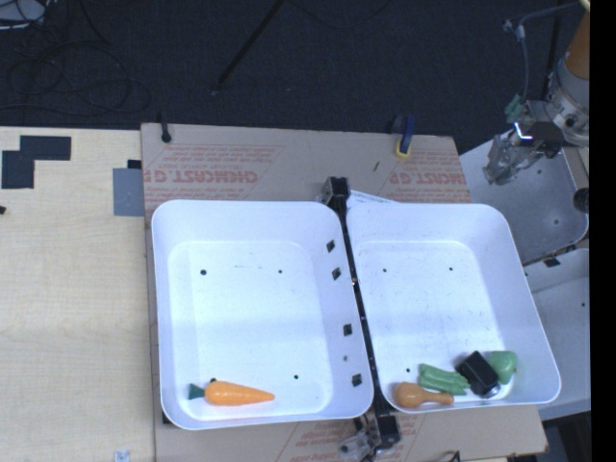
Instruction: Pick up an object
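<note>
An orange toy carrot (239,393) with a green top lies at the front left of the left bin (173,258). In the front right corner of the right bin (510,248) sit a small orange gourd-shaped toy (421,396), a green pod (443,379), a black block (478,373) and a light green piece (503,362), all close together. My gripper (503,160) hangs at the upper right, outside the bins and beyond the right bin's far right corner, well away from every object. Nothing shows in it.
A black divider strip (348,296) runs between the two bins. A brown cardboard sheet (241,166) lies under the bins, with a blue-and-yellow clamp (405,135) at its far edge. A grey metal plate (539,200) lies beneath the gripper.
</note>
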You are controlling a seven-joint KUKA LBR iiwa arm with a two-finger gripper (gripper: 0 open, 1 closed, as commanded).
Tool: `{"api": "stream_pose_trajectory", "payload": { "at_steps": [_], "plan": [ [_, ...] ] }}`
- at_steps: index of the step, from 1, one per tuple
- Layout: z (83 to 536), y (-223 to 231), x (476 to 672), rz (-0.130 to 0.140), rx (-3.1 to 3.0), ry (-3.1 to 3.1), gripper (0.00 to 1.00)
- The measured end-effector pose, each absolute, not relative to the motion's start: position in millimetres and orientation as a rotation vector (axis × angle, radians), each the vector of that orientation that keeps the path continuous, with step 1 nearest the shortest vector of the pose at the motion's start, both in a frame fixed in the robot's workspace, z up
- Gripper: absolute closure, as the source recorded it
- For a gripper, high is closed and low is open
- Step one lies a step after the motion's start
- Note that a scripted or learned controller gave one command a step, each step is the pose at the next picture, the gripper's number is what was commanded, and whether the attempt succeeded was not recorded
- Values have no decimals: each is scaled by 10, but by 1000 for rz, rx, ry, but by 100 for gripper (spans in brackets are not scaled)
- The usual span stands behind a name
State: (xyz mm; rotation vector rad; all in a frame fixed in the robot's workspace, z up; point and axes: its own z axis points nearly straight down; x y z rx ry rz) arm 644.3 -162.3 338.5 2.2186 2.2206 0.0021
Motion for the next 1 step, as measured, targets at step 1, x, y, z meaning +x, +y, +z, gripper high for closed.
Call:
{"api": "stream_pose_trajectory", "payload": {
  "at_steps": [1],
  "plan": [
    [3623,-1640,6443,0,2217,2224,100]
  ]
}}
